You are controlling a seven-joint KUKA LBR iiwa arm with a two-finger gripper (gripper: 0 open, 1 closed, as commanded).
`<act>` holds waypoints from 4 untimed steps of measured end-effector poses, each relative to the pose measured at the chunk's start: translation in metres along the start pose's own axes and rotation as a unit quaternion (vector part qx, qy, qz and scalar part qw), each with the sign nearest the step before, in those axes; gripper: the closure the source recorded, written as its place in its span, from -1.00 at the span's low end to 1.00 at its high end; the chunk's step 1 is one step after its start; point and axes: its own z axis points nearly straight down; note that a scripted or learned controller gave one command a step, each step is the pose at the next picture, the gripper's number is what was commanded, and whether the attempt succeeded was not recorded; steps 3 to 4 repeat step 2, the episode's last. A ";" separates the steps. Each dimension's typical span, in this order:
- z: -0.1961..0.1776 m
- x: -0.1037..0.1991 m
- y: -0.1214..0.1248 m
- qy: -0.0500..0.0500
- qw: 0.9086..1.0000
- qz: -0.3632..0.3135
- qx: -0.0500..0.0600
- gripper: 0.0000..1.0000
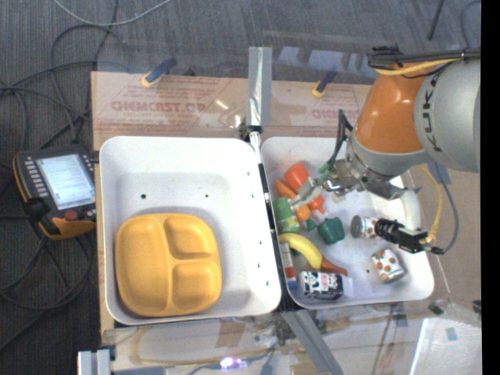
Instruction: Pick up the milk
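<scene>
Seen from the camera above, the milk (321, 284) is a small carton with black-and-white cow patches, lying on its side near the front edge of the right bin (422, 287), at about seven o'clock within that bin. A banana (303, 248) lies just beside it toward eleven o'clock, and an orange carrot-like piece (333, 268) touches or nearly touches its upper edge.

The tool (332, 180) sits under the orange band of the arm (406, 123), over the upper middle of the right bin, well apart from the milk, which lies toward six o'clock from it. Whether its fingers are spread or pressed together I cannot tell; the wrist hides them.

To do this step well, I judge the tool should travel toward six o'clock, come straight down over the carton's middle, and close across its narrow sides, staying clear of the banana and the bin wall close by. The crowding makes a snagged neighbour the likeliest failure.

The left bin (187, 158) holds a yellow divided plate (168, 262) at its seven o'clock corner. Both bins rest on the bench (172, 104), topped with cardboard. A control pendant (58, 182) lies on the grey carpet floor (47, 53) at nine o'clock, among loose cables (31, 92).
</scene>
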 end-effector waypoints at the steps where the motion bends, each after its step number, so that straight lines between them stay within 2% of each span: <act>1: 0.092 -0.051 -0.036 -0.002 0.999 -0.035 -0.005 -1.00; 2: -0.061 -0.112 0.017 -0.001 1.000 -0.011 0.000 -1.00; 4: -0.061 -0.112 0.017 -0.001 1.000 -0.011 0.000 -1.00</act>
